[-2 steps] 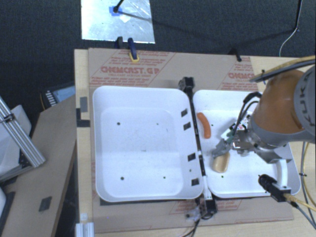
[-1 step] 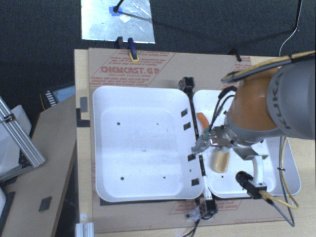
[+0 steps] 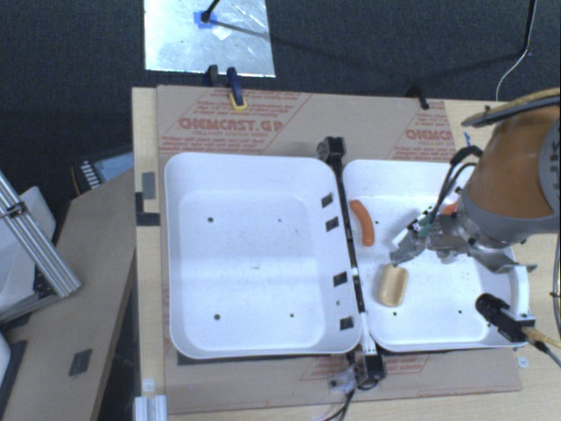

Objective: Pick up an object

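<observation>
A foil sheet (image 3: 209,23) lies beyond the cardboard board (image 3: 289,117).

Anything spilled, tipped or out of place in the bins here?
Nothing stands out. In the right bin, an orange sausage-shaped piece and a tan bread-like piece lie apart on the floor, with the gripper between them. Both bins look intact.

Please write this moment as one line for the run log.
arm: over right bin | gripper: above bin floor, nothing seen held | orange sausage-shaped object: right bin, near divider | tan object: right bin, below gripper in the view
</observation>
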Robot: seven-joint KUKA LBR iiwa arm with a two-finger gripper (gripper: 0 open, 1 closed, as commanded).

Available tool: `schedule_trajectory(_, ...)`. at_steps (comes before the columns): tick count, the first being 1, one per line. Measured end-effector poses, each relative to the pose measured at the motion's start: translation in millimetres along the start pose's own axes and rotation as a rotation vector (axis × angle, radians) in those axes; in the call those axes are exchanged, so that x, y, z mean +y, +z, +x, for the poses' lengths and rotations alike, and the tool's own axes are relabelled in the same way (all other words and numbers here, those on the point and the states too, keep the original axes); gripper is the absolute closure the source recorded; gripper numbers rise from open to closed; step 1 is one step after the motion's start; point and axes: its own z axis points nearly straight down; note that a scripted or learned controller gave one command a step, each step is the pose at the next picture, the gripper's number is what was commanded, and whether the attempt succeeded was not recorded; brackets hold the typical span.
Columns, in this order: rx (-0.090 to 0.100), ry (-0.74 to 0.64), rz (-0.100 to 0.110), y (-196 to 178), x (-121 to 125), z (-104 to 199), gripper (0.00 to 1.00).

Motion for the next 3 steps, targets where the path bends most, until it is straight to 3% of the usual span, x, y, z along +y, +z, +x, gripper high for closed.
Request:
schedule_trajectory(1,0.004,-0.010,-0.001,-9.7,1.0,5.2,1.00)
schedule_trajectory(2,0.008,-0.020,-0.007,-93.2,-9.5,88.8,1.00)
schedule_trajectory(3,0.004,-0.014,-0.002,-99.5,-9.2,83.4,1.00)
